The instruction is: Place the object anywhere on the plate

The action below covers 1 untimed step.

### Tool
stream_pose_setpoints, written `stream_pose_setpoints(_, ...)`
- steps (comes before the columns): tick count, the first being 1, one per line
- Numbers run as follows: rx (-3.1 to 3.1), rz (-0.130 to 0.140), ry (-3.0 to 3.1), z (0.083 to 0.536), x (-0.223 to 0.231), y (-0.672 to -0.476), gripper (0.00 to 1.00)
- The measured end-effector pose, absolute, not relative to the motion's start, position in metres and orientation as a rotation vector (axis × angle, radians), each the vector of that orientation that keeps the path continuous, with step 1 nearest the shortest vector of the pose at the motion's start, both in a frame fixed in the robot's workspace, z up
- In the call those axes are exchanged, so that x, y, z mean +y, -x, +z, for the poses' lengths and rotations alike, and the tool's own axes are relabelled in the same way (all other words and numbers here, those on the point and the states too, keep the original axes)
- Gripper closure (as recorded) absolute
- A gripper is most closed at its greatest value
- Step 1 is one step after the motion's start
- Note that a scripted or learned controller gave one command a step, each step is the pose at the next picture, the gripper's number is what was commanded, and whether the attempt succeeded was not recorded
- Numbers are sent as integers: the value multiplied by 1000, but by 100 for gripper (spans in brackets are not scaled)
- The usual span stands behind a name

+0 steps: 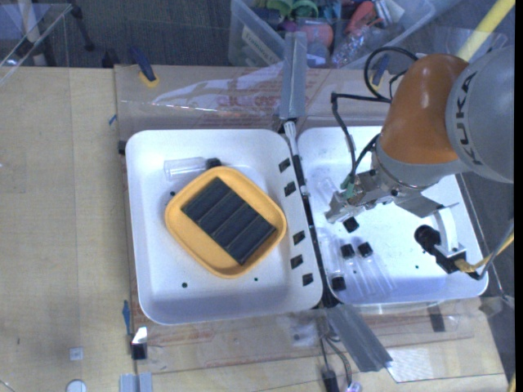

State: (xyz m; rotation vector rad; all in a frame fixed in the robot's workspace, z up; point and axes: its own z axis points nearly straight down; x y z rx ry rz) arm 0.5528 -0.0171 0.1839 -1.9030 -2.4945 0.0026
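Since the dark ridged rectangular block (228, 219) lies flat inside the rounded yellow plate (194, 233), covering most of its floor and keeping within its raised rim, the placement called for appears, on this evidence, to be already made. Nothing is touching the block, and its long side runs diagonally across the plate, which suggests it was simply dropped there, not squared up.

The plate itself sits in the shallow white left-hand bin (163, 292), roughly central, with bare bin floor on every side. A short clear plastic tube (184, 167) lies just beyond the plate's far-left edge, close to the rim but apparently not on it.

To the right of the plate, past the divider between the bins, is the shallow white right-hand bin (409, 276). The end effector (341, 209) hangs low over that bin's near-divider side, well apart from the plate. How far open it is cannot be told, and nothing can be seen in its hold. A few small black pieces (355, 250) lie on the bin floor just below it, so its position may reflect a try at one of those; that is a judgement only.

Both bins rest on the pale wooden worktop (57, 219). Behind the plate, at the back, stands a clear plastic crate of coloured toys (327, 6).
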Motion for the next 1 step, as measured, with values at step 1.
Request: stream_pose_setpoints(1,-2586,-1,1785,184,49,-565,100)
